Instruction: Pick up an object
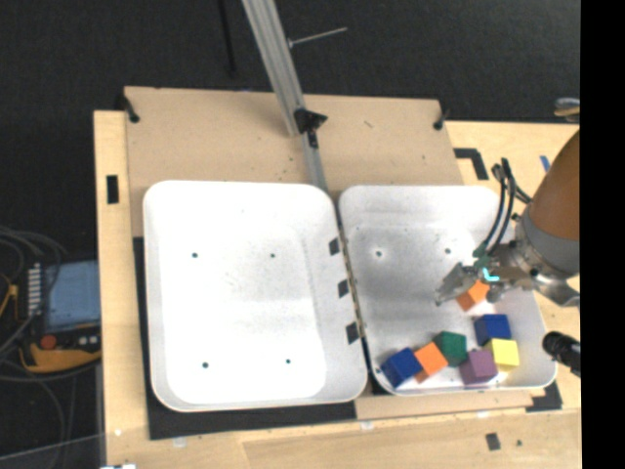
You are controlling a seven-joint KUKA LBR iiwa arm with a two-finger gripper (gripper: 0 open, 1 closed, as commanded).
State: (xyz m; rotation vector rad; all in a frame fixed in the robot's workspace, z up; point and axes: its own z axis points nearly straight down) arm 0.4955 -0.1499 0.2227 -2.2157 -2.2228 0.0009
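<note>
Starting at the left, a left bin (pixel 244 291) is seen beside the right bin (pixel 410 233), their edges touching; along the right bin's near wall a blue block (pixel 400 366), an orange block (pixel 431 359), a green block (pixel 452 345), a purple block (pixel 479 365), a yellow block (pixel 505 352) and a second blue block (pixel 494 327) are clustered; above that cluster the gripper (pixel 472 288) is lowered, and a small orange block (pixel 474 295) is seen at its fingers; whether it is clamped cannot be told.
</note>
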